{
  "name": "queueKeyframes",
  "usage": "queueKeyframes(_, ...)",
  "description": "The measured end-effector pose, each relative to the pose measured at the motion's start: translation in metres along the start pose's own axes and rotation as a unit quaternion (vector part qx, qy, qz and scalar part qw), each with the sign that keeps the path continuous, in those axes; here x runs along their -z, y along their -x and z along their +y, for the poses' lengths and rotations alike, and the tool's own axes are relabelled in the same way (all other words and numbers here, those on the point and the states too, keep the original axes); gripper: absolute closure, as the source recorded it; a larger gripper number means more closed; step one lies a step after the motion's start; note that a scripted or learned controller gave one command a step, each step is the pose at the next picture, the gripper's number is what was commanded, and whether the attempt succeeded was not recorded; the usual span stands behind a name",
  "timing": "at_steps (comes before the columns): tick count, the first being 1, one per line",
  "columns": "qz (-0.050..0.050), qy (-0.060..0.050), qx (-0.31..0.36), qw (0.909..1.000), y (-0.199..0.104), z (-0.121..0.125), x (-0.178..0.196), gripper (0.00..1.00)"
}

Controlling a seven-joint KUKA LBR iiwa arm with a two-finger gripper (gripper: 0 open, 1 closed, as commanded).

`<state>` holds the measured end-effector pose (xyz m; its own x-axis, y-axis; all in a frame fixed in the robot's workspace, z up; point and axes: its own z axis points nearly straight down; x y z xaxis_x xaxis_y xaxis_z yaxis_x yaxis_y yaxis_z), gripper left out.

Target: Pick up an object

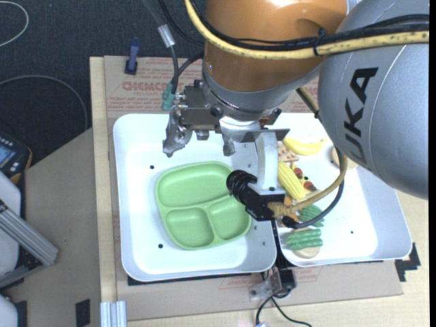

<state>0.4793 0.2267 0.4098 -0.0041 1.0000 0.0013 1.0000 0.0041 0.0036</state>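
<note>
Gripper hangs above the frame-centre green 3-compartment plastic plate in the left white bin; jaw state unclear

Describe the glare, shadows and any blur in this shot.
Camera view: a bright highlight glares off the orange band; the arm casts soft shadow across the left bin above the green divided plate; the grey arm link looms large and slightly soft near the lens, while the corn cob stays sharp.

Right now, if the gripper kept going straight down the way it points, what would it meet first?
Most likely the white floor of the left bin, just beyond the far rim of the green three-compartment plastic plate. The gripper hangs above that spot, though depth is unclear from this slanted view.
</note>
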Motion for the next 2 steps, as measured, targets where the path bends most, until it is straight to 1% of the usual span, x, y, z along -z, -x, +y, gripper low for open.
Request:
queueKeyframes(1,0.002,0.004,-0.001,1.0,0.002,0.001,0.132,0.0)
queueKeyframes(2,-0.002,-0.006,-0.003,1.0,0.003,-0.002,-0.055,0.0)
